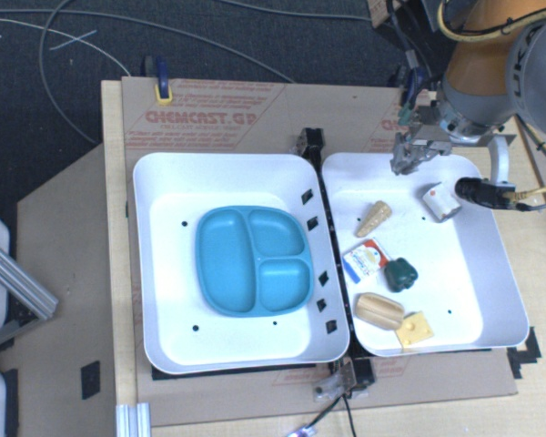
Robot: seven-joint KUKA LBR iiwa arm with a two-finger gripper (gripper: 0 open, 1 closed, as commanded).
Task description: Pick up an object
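Five small items (389, 276) lie scattered in the right bin (491, 289).

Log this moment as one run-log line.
claw: above right bin's far edge | held: nothing seen | right bin: cone, packet, green block | left bin: blue tray

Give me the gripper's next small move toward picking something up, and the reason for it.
Probably shift the gripper toward the camera and down over the cone-shaped tan piece. The gripper hangs at the far edge of the right bin with nothing seen between its fingers, and that piece looks like the nearest object, lying apart from the white block and the small card.
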